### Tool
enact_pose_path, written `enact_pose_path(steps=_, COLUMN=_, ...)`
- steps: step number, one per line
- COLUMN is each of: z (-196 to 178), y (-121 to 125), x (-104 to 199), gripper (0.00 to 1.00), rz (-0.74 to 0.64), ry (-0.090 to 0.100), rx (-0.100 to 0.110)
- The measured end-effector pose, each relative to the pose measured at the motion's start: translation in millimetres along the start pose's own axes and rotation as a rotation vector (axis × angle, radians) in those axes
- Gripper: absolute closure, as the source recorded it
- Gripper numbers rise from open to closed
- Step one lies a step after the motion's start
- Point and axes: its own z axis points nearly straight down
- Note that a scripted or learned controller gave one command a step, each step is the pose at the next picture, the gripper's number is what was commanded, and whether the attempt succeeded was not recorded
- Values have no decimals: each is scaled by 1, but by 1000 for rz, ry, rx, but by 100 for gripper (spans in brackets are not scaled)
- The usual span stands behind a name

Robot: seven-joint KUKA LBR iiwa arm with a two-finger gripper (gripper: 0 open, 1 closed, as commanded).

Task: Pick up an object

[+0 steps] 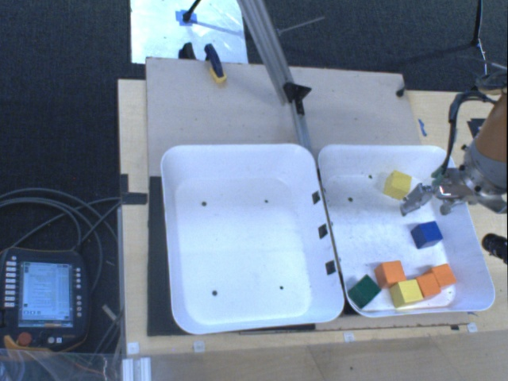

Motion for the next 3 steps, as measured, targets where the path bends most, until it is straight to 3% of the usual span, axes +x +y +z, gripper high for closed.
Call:
enact_pose_path(steps=1, z=51, y=-7, x=1, gripper=0, rz=0, ry=-5, rx=-9)
enact_pose_path(steps=2, z=37, y=-5, x=1, gripper=100, rz=-2, ry=-4, rx=-14)
enact_pose_path(steps=3, z=-7, y=-5, x=0, gripper=100, rz=-1, ry=-2, rx=-7)
